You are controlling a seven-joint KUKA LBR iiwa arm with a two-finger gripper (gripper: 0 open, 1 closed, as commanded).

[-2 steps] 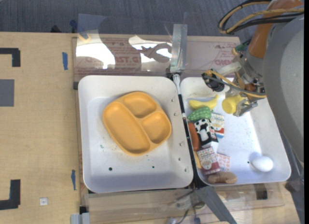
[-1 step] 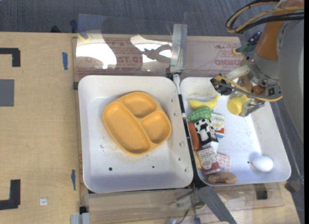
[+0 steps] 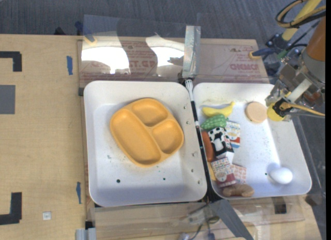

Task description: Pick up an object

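The right bin (image 3: 295, 146) holds several small items. Along its left side lie a yellow banana (image 3: 217, 110), a green piece (image 3: 213, 122), a black-and-white cow-patterned toy (image 3: 221, 140), a red sausage (image 3: 208, 146) and small printed packets (image 3: 223, 169). A tan round disc (image 3: 255, 111) lies near the back, a white egg (image 3: 281, 175) at the front right, and a brown piece (image 3: 238, 191) at the front edge. My gripper (image 3: 279, 107) hangs over the bin's back right corner, just right of the tan disc, with nothing seen in it.
The left bin (image 3: 98, 171) holds an orange divided plate (image 3: 147, 131). A raised divider (image 3: 198, 140) separates the bins. A clear panel and a grey taped post (image 3: 190, 53) stand behind them. Yellow cables (image 3: 300, 6) loop at the upper right.
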